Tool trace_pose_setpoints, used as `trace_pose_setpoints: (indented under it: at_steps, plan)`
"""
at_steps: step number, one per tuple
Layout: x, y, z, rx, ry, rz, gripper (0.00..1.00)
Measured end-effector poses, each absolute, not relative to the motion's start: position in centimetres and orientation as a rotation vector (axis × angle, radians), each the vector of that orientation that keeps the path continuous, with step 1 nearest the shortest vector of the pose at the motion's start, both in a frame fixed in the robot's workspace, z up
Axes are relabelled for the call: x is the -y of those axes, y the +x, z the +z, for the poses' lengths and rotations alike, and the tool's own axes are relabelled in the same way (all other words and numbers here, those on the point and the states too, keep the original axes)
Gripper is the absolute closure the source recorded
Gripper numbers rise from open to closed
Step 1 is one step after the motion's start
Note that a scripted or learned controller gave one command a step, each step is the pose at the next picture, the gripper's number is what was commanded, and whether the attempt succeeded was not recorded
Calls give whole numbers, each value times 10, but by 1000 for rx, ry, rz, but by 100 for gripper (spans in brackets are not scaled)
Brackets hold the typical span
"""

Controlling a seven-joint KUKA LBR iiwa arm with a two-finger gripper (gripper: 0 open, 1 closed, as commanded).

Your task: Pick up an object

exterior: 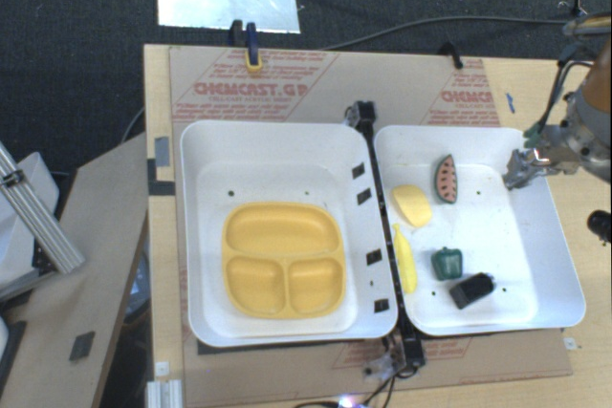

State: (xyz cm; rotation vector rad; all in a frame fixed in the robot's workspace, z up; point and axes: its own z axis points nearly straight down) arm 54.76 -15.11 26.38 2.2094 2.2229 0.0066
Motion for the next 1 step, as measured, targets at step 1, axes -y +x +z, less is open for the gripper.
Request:
trace_pose_setpoints:
  at_steps: [1]
  plan:
    - [91, 567, 260, -2232, 2208, 6, 100]
